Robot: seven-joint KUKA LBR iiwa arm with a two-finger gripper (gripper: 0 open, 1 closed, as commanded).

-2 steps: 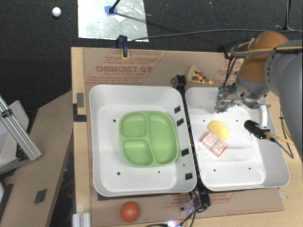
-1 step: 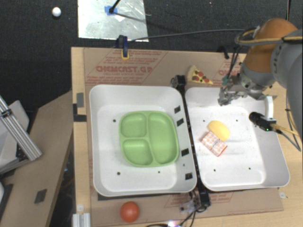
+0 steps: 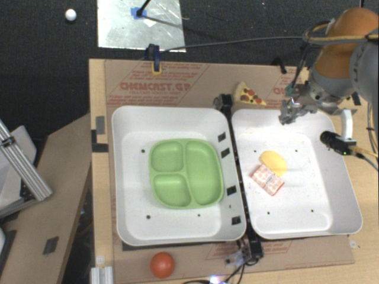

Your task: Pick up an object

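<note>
- The gripper (image 3: pixel 288 114) hangs over the far edge of the right bin (image 3: pixel 331 218), near that bin's far-left corner; whether it is spread or pressed together I cannot tell from here, and nothing shows in its grasp.
- In the middle of the right bin lies a yellow lemon-like object (image 3: pixel 274 160), and touching its near side is a small pink and white packet (image 3: pixel 267 180) with printing too small to read.
- The left bin (image 3: pixel 127 158) carries a green divided plate (image 3: pixel 185 173) at its centre.
- The brown board (image 3: pixel 172 81) under both bins bears red lettering along its far edge that reads roughly "CHEMCAST GP".
- A toy pizza slice (image 3: pixel 249 94) rests on the board just beyond the gap between the bins.
- An orange-red ball (image 3: pixel 162 264) sits at the board's near edge, below the left bin.
</note>
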